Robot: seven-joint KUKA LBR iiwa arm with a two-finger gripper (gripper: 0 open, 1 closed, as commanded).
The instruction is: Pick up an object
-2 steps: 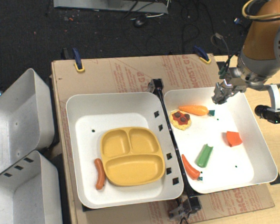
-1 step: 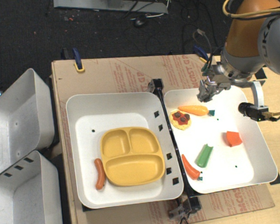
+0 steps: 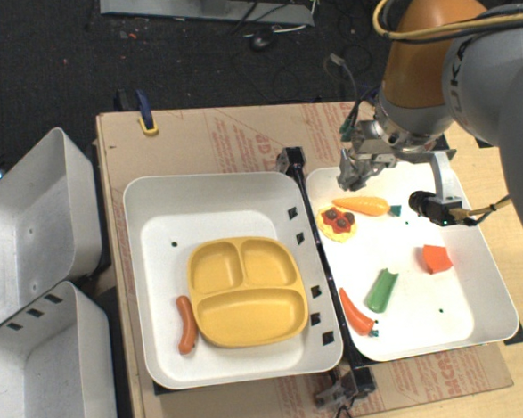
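Orange carrot-shaped toy (image 3: pixel 361 206) lies near the top of the right bin (image 3: pixel 483 318), just beside a small pizza toy (image 3: pixel 338 224), and it looks the likeliest target, since the gripper (image 3: pixel 352 179) hangs just above its left end. Whether the jaws are open or closed cannot be told. Further down the same bin lie a green pepper (image 3: pixel 381 290), a red-orange block (image 3: pixel 436 258) and a red chili (image 3: pixel 356 311), well apart, which leaves room to descend. Over in the left bin (image 3: pixel 149 256) sits a yellow tray (image 3: pixel 247 290) with a sausage (image 3: pixel 186 324) beside it.

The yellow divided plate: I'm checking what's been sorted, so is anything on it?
The yellow divided plate in the left bin shows three bare compartments. A toy sausage lies beside its left edge, on the bin floor. Whatever is beneath the plate is covered.
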